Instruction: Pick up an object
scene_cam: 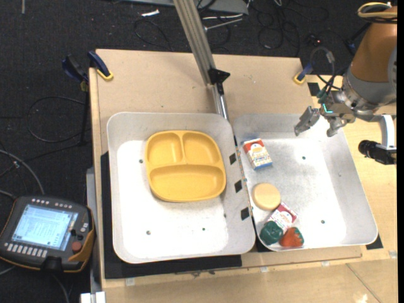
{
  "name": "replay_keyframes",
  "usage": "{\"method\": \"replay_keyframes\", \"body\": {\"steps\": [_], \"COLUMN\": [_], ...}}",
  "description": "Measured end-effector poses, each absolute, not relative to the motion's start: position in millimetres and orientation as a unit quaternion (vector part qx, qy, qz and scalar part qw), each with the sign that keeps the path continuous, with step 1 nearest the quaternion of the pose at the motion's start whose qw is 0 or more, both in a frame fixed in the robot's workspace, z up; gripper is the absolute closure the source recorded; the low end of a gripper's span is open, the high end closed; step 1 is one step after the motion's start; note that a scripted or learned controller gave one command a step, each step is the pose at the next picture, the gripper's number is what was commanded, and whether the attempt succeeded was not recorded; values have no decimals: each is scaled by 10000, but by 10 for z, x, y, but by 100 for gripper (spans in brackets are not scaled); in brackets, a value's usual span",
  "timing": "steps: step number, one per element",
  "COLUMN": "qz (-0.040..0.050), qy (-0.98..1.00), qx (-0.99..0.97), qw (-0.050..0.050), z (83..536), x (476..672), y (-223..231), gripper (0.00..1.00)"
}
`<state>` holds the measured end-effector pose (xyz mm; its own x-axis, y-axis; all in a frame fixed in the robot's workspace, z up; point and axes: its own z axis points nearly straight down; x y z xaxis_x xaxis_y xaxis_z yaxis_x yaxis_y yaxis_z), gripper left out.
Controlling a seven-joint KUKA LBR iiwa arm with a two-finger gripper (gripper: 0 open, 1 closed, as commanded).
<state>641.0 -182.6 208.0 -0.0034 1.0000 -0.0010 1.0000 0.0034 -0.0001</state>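
While the gripper hangs spread and unladen over the right bin's far edge, the approach step is in hand; next it must descend on the nearby carton.

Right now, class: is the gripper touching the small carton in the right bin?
Apart. The camera view shows the gripper up near the bin's far edge, bare white floor separating it from the carton.
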Motion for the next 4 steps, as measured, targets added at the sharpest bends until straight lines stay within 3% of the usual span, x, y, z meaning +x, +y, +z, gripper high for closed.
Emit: {"method": "replay_keyframes", "body": {"steps": [2, 3, 4], "qz": [-15, 3, 15], "qy": [7075, 7078, 7079], "qx": [7067, 7064, 7063], "qw": [-17, 14, 24], "z": [918, 1059, 1489], "x": [6355, 6376, 6401], "y": [-1777, -1779, -1774], "gripper": [0, 100, 100]}}
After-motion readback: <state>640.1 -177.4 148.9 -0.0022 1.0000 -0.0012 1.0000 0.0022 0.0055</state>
